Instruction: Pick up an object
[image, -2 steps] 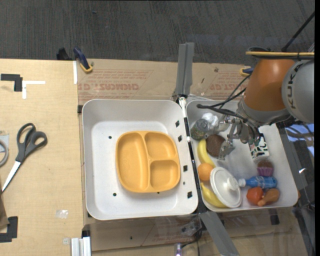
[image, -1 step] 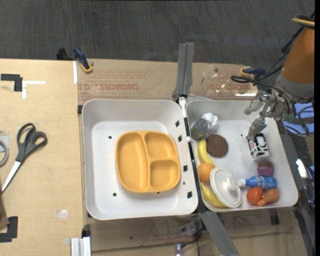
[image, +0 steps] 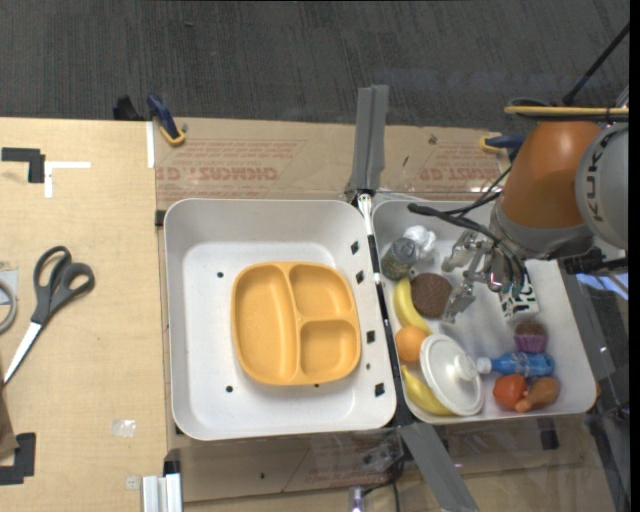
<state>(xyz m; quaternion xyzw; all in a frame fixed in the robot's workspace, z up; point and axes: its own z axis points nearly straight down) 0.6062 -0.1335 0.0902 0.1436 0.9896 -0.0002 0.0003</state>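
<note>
In the right bin (image: 585, 330), the claw (image: 465, 290) hangs low over the middle of the floor, reaching in from the right under the arm's orange band (image: 540, 175). Whether its fingers are apart or together cannot be told from this slant, and nothing shows clearly between them. Just left of its tip lies a brown round object (image: 432, 294), close enough that touching cannot be ruled out. Beyond that, toward the far left corner, sit a dark greenish object (image: 398, 260) and a small pale lump (image: 418, 238).

Along the bin's left wall a banana (image: 407, 305) runs near to far, with an orange (image: 410, 343) just nearer and a second banana (image: 424, 393) curving along the near edge. A white lidded dish (image: 452, 374) crowds the near-left part, touching the fruit. Along the near-right edge lie a blue piece (image: 520, 364), a red object (image: 510, 390) and a purple cup-like thing (image: 531, 338). A black-and-white patterned item (image: 519, 297) lies right of the claw. The barest floor is the strip between claw and dish, and the far right corner under the arm.

The left bin (image: 190, 330) holds a yellow divided plate (image: 297, 322) in its middle, with open white floor all round. On the worktop (image: 80, 400) to the left lie scissors (image: 50, 290), well apart from both bins.
</note>
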